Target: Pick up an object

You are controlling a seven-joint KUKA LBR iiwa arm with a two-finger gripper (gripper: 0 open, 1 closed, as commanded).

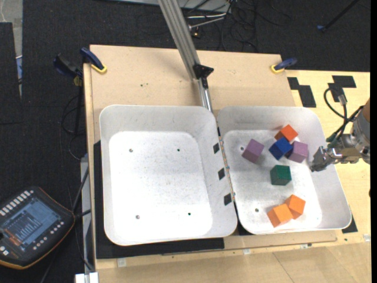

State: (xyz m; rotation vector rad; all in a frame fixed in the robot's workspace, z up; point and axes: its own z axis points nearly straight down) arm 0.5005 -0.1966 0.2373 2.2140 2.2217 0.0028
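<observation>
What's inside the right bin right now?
The right bin holds seven blocks: two purple, one blue, one dark green and three orange. The blue block partly hides its neighbours' lower sides.

A single fixed camera hangs high above the bench (177,75) and looks down at a slant, far enough off to take in both white bins and the dark floor around them. The gripper (318,161) sits near the frame's right edge; the right bin (330,208) lies just to its left in the frame, and the left bin (118,128) lies well beyond that.
</observation>
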